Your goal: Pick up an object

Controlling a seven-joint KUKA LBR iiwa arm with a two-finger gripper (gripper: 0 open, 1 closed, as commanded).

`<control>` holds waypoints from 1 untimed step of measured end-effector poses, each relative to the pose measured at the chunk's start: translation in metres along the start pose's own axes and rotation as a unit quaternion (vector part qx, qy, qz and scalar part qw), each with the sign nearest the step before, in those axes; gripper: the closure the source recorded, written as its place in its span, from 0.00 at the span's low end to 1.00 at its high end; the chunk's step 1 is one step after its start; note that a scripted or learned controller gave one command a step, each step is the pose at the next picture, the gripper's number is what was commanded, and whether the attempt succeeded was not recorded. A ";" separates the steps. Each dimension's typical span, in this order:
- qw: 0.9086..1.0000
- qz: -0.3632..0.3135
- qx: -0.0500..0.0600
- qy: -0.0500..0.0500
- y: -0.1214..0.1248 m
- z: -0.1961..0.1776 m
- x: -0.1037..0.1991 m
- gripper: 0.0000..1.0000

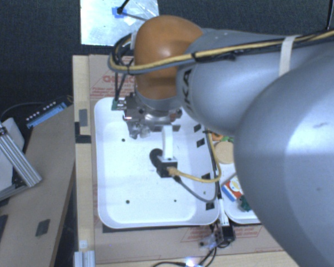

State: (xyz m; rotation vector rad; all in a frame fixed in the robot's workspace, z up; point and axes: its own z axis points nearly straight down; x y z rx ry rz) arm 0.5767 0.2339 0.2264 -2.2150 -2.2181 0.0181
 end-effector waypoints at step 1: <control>1.000 -0.001 -0.013 0.004 0.001 -0.137 0.000 1.00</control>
